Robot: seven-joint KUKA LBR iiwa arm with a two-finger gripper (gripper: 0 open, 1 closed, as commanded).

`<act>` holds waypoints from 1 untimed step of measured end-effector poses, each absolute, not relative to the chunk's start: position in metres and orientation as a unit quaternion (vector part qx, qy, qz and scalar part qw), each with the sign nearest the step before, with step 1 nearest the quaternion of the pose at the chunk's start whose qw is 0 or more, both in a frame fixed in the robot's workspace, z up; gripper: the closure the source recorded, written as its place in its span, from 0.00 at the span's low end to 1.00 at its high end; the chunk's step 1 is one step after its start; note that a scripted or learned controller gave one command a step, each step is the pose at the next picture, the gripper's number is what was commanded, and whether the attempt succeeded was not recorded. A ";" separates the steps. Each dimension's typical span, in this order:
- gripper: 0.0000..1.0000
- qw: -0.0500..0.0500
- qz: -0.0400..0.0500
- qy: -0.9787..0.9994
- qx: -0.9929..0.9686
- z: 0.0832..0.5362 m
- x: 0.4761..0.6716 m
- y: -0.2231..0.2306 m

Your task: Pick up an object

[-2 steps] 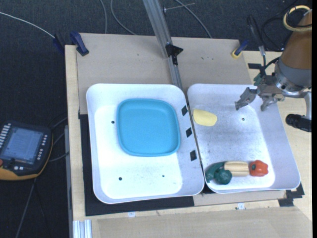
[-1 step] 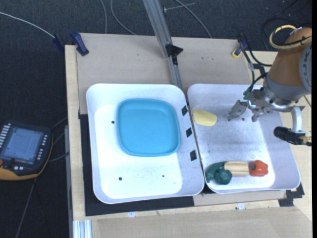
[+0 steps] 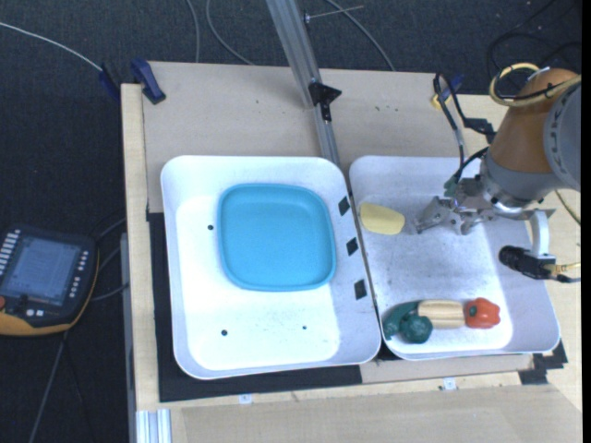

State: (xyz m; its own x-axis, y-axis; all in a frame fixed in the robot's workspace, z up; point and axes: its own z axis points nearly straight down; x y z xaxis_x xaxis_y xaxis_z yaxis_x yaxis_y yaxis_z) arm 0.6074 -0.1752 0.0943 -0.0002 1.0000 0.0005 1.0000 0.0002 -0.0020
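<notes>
The right bin [image 3: 517, 344] holds a pale yellow lump [image 3: 381, 219] near its upper left corner. Along its front edge lie a dark green object [image 3: 409, 326], a tan cylinder [image 3: 441, 314] and a red tomato-like piece [image 3: 481, 313], close together in a row. My gripper [image 3: 441, 222] hovers low over the upper middle of this bin, just right of the yellow lump and apart from it. Its fingers are open with nothing between them.
The left bin [image 3: 189, 330] carries a blue square plate [image 3: 277, 236]. A slanted metal pole [image 3: 300, 44] comes down to the gap between the bins. The grey arm with its orange band [image 3: 526, 137] and cables hangs over the right bin's upper right corner.
</notes>
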 end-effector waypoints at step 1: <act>1.00 -0.001 -0.001 -0.707 -0.707 0.107 0.609 -0.175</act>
State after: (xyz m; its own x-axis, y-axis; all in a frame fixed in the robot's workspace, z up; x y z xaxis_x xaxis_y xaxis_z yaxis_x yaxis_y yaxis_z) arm 0.6086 -0.1754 0.1066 -0.0005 1.0000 -0.0002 1.0000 0.0005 0.0018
